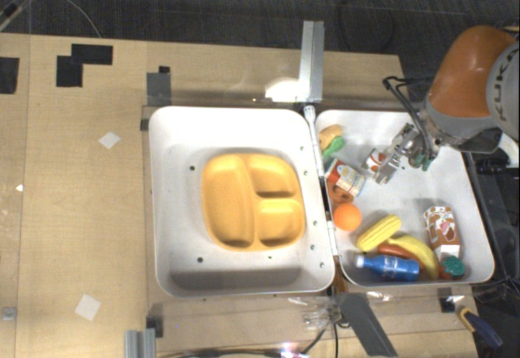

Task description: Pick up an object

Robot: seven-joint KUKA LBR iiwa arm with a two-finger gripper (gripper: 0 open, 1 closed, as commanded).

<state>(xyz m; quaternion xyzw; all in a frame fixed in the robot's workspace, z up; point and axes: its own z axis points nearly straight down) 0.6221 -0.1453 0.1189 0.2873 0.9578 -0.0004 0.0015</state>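
In the right bin [479, 210] we see the small toys gathered along its left and near sides. A carton with red and white print [347, 179] lies near the left wall, below a hot dog toy [331, 140]. An orange ball [347, 217] sits just under the carton. Beside it a yellow corn cob [379, 232] leans over a banana [416, 250], and a blue bottle [387, 267] lies along the near wall. A brown and white box [441, 231] stands at the right.

The gripper [388, 163] hangs above the upper middle of this bin, pointing left; we cannot tell how the jaws stand or whether the small red and white thing beside them is gripped.

In the left bin [175, 186] lies a yellow divided tray [252, 198]
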